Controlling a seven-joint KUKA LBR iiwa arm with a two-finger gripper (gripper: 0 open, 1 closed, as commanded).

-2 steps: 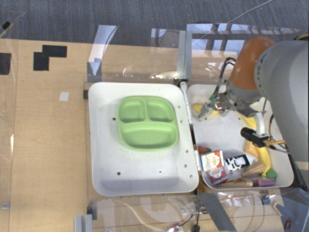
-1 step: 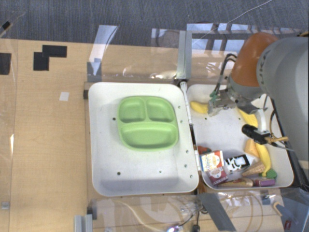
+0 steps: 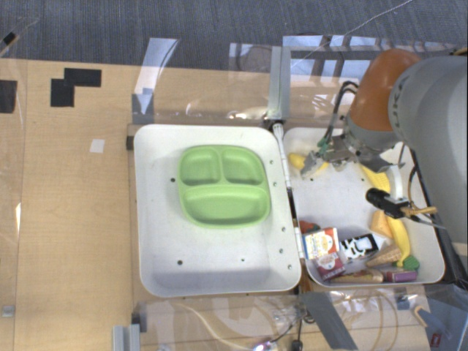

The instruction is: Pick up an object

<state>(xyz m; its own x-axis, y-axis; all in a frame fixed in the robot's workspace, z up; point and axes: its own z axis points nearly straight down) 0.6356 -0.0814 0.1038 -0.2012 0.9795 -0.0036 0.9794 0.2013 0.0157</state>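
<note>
My gripper is low over the back left part of the right bin. A small yellow object lies just to its left, near the bin's left wall, and seems to touch the gripper's tip. A yellow banana lies along the bin's right side. At the front of the bin are a red and white carton, a black and white carton and an ice cream cone.
The left bin holds a green divided plate. The grey arm with its orange band covers the back right of the right bin. Small green and purple pieces lie in that bin's front right corner.
</note>
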